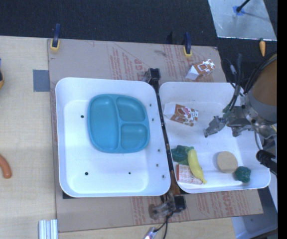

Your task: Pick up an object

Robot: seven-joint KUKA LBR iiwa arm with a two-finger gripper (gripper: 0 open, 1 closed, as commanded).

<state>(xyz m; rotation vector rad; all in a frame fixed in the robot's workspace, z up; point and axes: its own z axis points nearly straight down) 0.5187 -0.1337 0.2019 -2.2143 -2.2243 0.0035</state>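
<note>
Choose the banana (195, 165) as target: it lies in the right bin (211, 91), near edge, just beside the green item (182, 153). Its long axis runs near-to-far, tip pointing away. Align the gripper (213, 128) across that axis; it hovers mid-bin, fingers narrow, holding nothing.

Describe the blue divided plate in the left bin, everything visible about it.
The blue divided plate is a light turquoise tray with rounded corners, apparently plastic, moulded into three compartments: one long section on its left side and two smaller ones stacked on the right. It lies flat and upright on the floor of the left bin, in the upper middle part, slightly rotated against the bin's walls. All three compartments look bare. It touches just the bin floor and stands clear of the walls.
</note>
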